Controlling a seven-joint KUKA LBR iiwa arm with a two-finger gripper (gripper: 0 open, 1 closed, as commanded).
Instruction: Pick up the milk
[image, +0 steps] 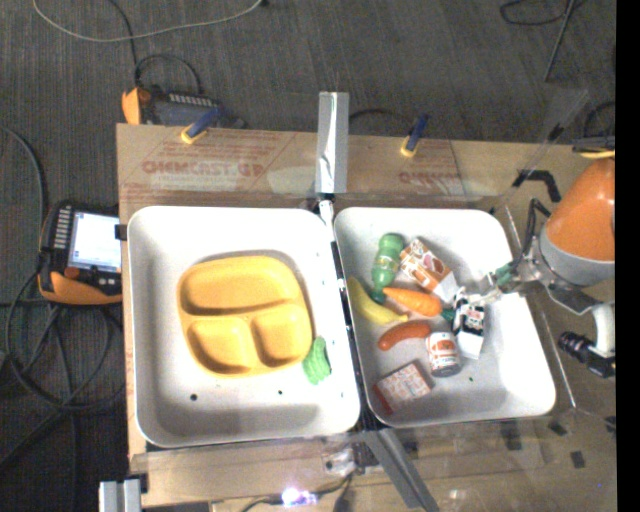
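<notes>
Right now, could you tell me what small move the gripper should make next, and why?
Probably lower slightly and close on the small white-and-black milk carton: the two-finger gripper sits just above it in the right white bin, close beside the orange carrot.

robotics lab test cell, as i read it from my feed. two white bins (150, 330) sit side by side on a cardboard sheet (230, 165) clamped to the bench with spring clamps (200, 124). loose cables (30, 330) trail over grey carpet (60, 90). a handheld control pendant (85, 255) lies at left. plastic toy food (415, 300) fills one bin.
</notes>
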